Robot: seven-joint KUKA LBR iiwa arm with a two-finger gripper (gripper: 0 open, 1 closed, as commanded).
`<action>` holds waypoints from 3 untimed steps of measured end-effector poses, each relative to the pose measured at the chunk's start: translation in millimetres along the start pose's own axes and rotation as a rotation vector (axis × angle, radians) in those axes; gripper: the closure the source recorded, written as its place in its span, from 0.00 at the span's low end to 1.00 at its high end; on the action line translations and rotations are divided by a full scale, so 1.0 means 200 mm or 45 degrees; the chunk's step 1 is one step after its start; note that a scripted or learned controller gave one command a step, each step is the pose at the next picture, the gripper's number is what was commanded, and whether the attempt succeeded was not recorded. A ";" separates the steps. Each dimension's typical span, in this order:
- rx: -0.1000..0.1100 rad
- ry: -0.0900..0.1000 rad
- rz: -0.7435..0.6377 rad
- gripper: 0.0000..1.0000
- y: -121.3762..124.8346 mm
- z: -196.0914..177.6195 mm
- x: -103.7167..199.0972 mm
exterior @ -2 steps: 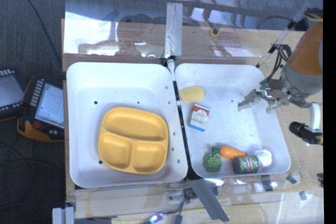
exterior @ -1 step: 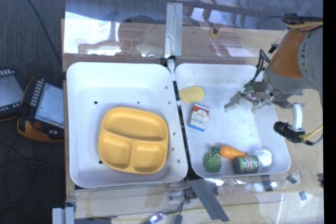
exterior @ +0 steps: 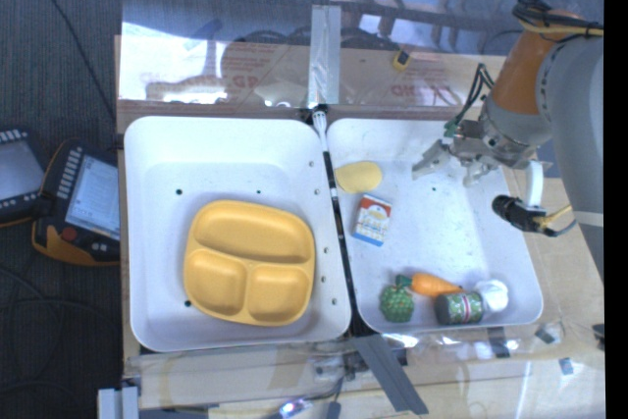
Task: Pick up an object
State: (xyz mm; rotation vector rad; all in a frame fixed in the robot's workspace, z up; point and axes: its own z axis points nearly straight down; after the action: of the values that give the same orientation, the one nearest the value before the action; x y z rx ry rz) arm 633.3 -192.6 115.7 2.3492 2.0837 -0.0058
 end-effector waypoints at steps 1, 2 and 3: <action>0.002 0.002 0.027 0.00 -0.15 -0.06 0.42; -0.013 -0.001 -0.029 0.00 -0.06 0.12 0.48; 0.000 0.000 -0.044 0.00 -0.19 -0.04 0.09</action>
State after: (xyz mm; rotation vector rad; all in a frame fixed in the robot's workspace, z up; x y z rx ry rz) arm 598.3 -169.5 124.4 2.3130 2.1245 -0.0060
